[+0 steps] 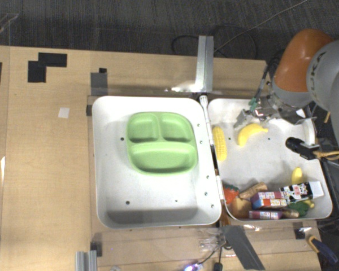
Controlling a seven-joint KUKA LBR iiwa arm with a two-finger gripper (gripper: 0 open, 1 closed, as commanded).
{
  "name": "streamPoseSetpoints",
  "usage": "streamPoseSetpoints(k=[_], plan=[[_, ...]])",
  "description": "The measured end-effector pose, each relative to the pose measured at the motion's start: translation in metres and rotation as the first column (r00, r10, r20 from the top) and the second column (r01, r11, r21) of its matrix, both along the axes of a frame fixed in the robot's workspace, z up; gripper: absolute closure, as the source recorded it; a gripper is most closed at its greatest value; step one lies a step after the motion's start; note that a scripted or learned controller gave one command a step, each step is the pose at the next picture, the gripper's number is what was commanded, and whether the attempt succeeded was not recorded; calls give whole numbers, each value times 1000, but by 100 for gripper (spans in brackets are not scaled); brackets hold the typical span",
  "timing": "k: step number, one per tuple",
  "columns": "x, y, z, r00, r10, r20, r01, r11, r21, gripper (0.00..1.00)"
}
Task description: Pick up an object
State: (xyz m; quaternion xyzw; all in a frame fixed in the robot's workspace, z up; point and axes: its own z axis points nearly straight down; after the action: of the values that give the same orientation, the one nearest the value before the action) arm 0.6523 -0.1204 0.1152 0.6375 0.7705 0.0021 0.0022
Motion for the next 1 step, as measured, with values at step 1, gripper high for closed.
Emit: streamPoseSetpoints(k=[1], plan=[[-21, 10, -20, 989, 147, 18, -147, 989, -9, 0]])
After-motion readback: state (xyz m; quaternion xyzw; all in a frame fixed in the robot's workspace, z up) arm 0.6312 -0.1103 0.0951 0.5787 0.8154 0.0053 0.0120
